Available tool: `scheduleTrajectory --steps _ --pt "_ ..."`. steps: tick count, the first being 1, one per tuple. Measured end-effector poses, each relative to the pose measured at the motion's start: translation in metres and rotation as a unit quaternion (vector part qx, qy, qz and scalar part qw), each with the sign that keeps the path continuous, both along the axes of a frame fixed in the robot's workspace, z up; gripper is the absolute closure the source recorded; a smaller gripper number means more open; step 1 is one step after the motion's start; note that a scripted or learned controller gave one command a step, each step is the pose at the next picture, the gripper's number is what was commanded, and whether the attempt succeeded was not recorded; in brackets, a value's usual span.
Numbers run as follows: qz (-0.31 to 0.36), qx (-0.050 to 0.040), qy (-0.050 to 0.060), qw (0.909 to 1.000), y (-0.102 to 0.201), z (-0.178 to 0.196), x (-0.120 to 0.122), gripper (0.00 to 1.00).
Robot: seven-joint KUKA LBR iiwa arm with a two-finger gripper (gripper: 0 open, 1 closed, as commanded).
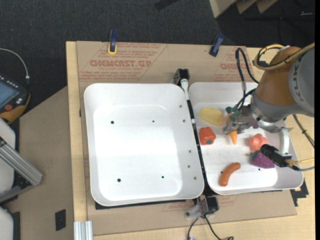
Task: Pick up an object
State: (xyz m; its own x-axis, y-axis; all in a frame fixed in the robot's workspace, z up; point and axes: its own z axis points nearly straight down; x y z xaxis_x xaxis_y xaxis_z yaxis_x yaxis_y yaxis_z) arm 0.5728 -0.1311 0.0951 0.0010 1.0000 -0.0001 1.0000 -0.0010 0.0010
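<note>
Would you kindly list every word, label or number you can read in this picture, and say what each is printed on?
"CHEMCAST GP": large red print on the brown protective sheet behind the left bin.
Smaller red lines above and below it: too blurred to read.
Red print on the sheet behind the right bin: partly hidden, unreadable.

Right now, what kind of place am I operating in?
Probably a robotics lab bench: two white bins clamped on a board, toy food such as a sausage in the right bin, and cabled gear around the arm.
</note>
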Motion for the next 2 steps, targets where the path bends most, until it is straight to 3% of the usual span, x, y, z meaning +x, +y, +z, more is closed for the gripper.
scheduleTrajectory --steps 1,2 --pt "0.0 0.0021 0.005 1.0 0.031 -0.011 -0.066 1.0" --pt "0.006 0.0014 -0.005 1.0 0.151 0.096 -0.05 1.0"
